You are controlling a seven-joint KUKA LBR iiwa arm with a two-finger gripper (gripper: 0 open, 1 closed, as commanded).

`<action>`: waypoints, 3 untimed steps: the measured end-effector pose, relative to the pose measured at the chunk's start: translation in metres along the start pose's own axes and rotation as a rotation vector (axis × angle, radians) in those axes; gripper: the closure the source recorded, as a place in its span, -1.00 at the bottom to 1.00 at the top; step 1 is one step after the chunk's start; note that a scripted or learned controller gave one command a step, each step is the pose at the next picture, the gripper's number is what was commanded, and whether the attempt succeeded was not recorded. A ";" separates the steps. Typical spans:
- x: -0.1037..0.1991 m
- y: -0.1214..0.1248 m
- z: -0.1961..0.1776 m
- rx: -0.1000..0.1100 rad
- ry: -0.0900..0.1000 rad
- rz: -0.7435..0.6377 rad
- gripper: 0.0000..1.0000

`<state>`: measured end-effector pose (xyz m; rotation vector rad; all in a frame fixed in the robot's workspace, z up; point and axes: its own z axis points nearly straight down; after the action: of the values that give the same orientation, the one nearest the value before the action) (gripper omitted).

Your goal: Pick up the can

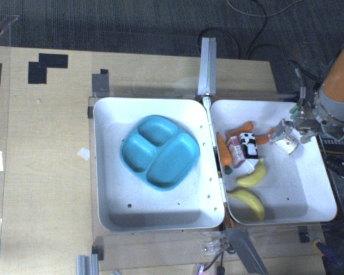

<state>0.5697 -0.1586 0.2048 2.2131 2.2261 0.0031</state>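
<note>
Camera view shows the can [237, 149] lying on its side in the right bin [309, 205], squeezed between a carrot [225, 153], a little carton [250, 145] and a banana [251, 177], so I think a grab could catch one of those, or the round can could roll away. The gripper [291, 135] hangs over the bin's far right part, well apart from the can. It looks like it holds nothing, but I cannot tell how it is set.
</note>
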 end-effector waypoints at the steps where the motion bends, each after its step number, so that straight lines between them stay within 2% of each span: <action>1: 0.025 -0.037 0.006 -0.001 0.000 -0.077 -1.00; 2: 0.004 -0.042 0.028 -0.001 0.000 -0.156 -1.00; 3: -0.050 0.021 0.081 -0.016 -0.009 -0.110 -1.00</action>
<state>0.5909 -0.2086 0.1238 2.0747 2.3312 0.0106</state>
